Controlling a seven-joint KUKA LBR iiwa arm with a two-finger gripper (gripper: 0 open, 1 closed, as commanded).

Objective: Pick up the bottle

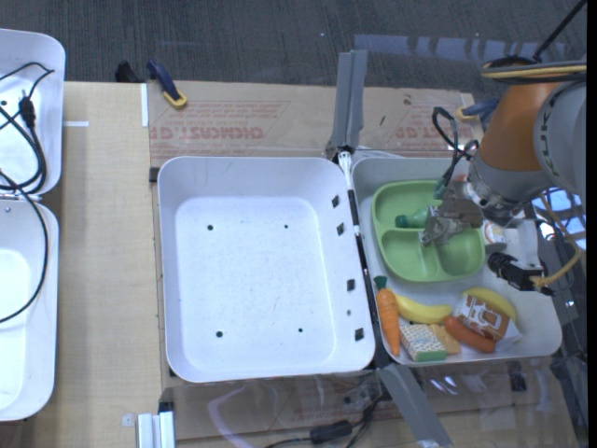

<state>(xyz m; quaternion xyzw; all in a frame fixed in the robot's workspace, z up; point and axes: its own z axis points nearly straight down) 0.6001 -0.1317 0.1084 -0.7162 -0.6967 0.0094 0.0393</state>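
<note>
- Far left, the left bin [261,264] sits on the desk [103,250], white floor bare to the camera.
- Along the right bin [550,339], at its 7 o'clock corner, a carrot [388,320] lies against the wall.
- Just past it, a banana [422,308], with a small snack box [424,343] below.
- At 12 o'clock in that bin sits a green divided plate [415,250].
- On the plate's upper section lies the bottle [410,219], teal, on its side.
- The gripper [438,230] hovers right beside it, at its 3 o'clock; fingers open or closed, I cannot tell.
- At 5 o'clock, a second banana [494,299] over a red packet [480,323].
</note>
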